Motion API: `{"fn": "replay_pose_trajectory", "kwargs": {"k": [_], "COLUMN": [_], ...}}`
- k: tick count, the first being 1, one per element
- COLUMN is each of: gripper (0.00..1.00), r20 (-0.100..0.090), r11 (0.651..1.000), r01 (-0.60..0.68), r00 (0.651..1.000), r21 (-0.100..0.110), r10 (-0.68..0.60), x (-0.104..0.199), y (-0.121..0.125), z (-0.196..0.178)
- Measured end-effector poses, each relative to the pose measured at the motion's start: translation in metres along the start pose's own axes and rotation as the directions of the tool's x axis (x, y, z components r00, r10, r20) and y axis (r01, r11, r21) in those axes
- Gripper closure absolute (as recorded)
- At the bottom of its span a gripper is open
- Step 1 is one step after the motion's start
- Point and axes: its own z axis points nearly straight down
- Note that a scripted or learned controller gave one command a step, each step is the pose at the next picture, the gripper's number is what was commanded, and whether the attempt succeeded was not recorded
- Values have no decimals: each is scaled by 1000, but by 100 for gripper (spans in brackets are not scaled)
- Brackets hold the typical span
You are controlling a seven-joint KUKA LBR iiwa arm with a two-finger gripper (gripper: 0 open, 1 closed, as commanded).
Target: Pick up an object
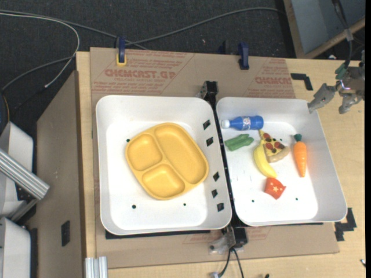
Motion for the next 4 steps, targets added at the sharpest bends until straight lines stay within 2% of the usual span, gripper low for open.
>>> {"fn": "replay_pose_trajectory", "kwargs": {"k": [1,4], "gripper": [0,0], "r20": [4,2], "r11": [1000,1000], "r01": [4,5], "r00": [1000,1000], "r21": [-13,-9], "r10": [-4,-5], "x": [1,20], "y": [2,9], "z": [-8,131]}}
